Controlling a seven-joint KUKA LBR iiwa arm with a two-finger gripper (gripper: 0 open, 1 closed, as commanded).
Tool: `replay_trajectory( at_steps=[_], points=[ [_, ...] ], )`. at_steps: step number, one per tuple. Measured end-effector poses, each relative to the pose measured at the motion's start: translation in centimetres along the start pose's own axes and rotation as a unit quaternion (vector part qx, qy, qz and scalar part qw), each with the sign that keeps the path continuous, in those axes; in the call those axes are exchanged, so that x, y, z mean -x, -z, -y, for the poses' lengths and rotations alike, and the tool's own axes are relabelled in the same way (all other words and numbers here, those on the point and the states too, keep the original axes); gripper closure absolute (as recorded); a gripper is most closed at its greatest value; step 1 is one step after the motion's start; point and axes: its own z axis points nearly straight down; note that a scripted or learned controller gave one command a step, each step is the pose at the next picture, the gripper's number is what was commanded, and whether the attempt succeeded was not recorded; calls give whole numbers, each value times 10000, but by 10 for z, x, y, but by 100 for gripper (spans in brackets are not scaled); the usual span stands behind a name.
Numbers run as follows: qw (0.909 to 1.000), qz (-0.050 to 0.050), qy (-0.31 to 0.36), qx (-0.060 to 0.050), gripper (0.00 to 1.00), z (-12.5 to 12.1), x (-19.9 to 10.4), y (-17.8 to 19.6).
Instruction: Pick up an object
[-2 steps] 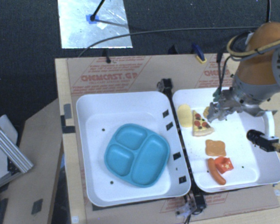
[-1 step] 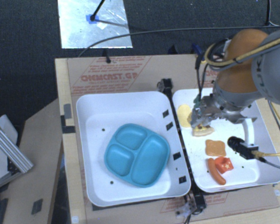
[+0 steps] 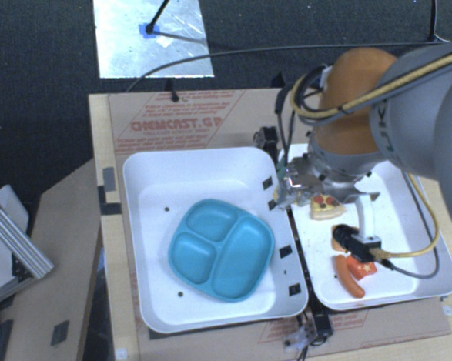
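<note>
My gripper (image 3: 302, 187) hangs low over the near-left part of the right bin (image 3: 413, 201), close to the wall between the two bins. A small toy pizza slice (image 3: 325, 204), yellow with red dots, lies right beside and below it; whether it is gripped is hidden by the wrist. An orange piece (image 3: 339, 240) lies a little nearer the front. A long orange-red sausage-shaped toy (image 3: 350, 277) and a small red piece (image 3: 364, 268) rest near the front of the bin.
The left bin (image 3: 156, 181) holds a blue divided plate (image 3: 221, 248) at its middle. The grey arm with its orange band (image 3: 358, 89) covers the back of the right bin. A yellow cable (image 3: 422, 231) loops over that bin's right side.
</note>
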Motion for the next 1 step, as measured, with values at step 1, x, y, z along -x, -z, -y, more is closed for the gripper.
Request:
replay_trajectory(
  at_steps=[1],
  points=[
    [10000, 2, -2, 2, 100, 9, -57, 13]
  ],
)
